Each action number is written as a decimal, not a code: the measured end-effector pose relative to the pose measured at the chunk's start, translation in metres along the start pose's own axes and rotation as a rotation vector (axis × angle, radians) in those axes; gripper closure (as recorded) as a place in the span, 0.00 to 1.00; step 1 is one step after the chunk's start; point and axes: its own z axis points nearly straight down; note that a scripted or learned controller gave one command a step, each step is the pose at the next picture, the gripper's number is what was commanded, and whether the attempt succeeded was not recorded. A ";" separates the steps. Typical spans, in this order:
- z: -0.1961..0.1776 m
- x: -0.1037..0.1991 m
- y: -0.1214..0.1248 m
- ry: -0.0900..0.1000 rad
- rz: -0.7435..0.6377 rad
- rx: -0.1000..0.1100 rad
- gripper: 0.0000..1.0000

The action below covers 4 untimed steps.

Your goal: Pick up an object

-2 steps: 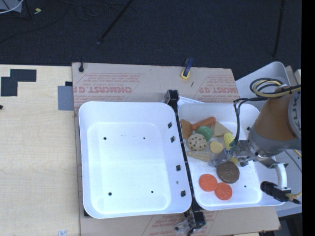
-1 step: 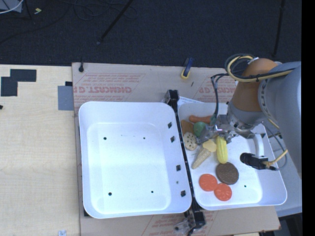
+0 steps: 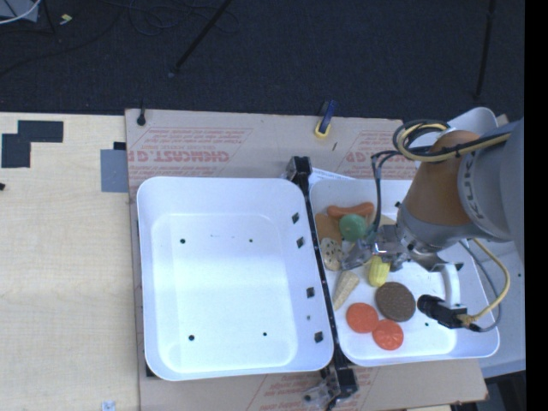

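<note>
Gripper (image 3: 370,251), its grasp state impossible to tell, hovers mid right bin (image 3: 479,345) by a yellow toy (image 3: 378,271), probably light, rigid, slippery plastic best pinched across its middle.

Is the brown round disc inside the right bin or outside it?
Inside. The brown disc lies flat on the floor of the right bin, beside two orange-red discs.
</note>
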 end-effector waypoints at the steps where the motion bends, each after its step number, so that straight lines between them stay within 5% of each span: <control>1: -0.001 0.041 0.054 0.000 -0.007 -0.003 0.00; 2: 0.000 0.015 0.014 -0.002 -0.002 -0.001 0.00; 3: -0.010 0.015 0.015 -0.001 -0.001 -0.001 1.00; 4: -0.001 0.038 0.077 -0.003 -0.007 -0.008 1.00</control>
